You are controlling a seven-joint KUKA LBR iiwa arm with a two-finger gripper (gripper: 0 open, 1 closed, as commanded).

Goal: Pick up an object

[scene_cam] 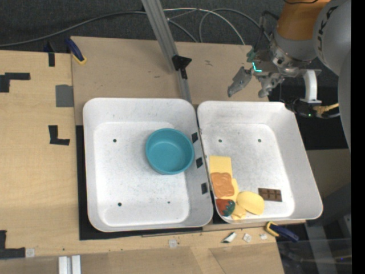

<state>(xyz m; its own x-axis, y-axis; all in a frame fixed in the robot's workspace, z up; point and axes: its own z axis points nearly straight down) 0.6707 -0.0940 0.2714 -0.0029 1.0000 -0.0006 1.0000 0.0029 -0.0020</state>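
My gripper [253, 87] hangs open above the far edge of the right bin [285, 130], its two fingers spread with nothing between them. In that bin's near left corner lie several small things: a pale yellow square [220, 164], an orange piece [223, 184], a round yellow piece [251, 202], a small red and green piece [226, 206] and a dark brown bar [270, 195]. A blue bowl [169, 150] sits upright in the left bin [108, 170], towards its right side.
A slanted metal post [165, 39] rises behind the bins, and cables [205, 21] run across the dark floor at the back. Blue and yellow clamps [77, 51] grip the board's corners. The grey arm with its orange band [311, 21] fills the top right.
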